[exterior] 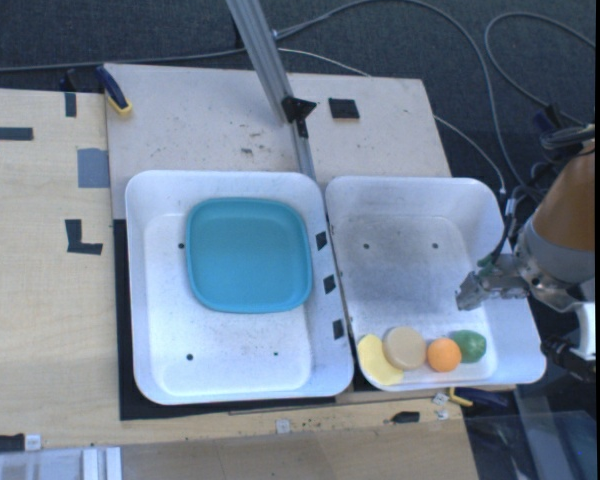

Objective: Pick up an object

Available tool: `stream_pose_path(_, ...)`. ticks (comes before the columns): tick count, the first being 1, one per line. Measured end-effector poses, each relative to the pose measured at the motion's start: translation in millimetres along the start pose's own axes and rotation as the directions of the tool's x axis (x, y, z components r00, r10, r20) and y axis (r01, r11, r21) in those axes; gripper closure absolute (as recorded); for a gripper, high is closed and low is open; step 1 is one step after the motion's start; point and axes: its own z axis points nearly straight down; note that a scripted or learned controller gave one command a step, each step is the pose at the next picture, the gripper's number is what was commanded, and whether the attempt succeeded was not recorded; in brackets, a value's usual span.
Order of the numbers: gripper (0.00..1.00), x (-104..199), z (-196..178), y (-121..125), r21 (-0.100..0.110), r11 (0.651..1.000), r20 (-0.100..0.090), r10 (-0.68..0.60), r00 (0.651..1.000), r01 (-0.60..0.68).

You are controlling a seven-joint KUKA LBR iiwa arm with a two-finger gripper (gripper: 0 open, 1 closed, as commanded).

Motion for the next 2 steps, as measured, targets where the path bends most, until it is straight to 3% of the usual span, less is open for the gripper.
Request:
stream_pose_path(1,1.00,0.0,-52.0,1.0,-0.001,1.000,0.000,0.000,1.000,0.000)
stream_pose_path(2,1.00,57.5,-62.8,8.5,0.002,1.000,-0.002,-0.004,1.000,0.004)
